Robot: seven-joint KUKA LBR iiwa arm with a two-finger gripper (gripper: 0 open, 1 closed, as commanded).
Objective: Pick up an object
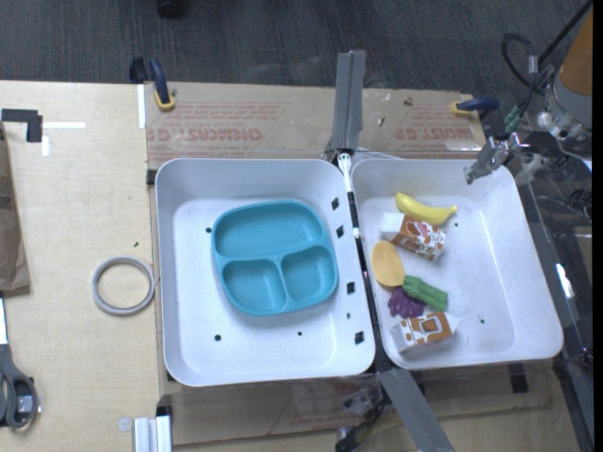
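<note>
Carton (422, 331) sits nearest, beside grapes (405, 303) and banana (425, 209) in the right bin (528, 281). Gripper (487, 161) hangs over the bin's far corner, grip unclear. Nothing's picked up yet, so basically everything's left.

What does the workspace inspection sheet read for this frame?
Surface: two white bins side by side, left bin, right bin, on a cardboard-covered bench.
Job's things: right bin holds a banana, two small cartons, a yellow-orange piece, purple grapes, a green piece.
Clutter: blue divided tray in left bin; tape roll and scissors on the bench.
Grippers: gripper above the right bin's far right corner, holding nothing seen.
Cables: cables run by the arm.
Surroundings: dark floor, clamps at bench edge.
</note>
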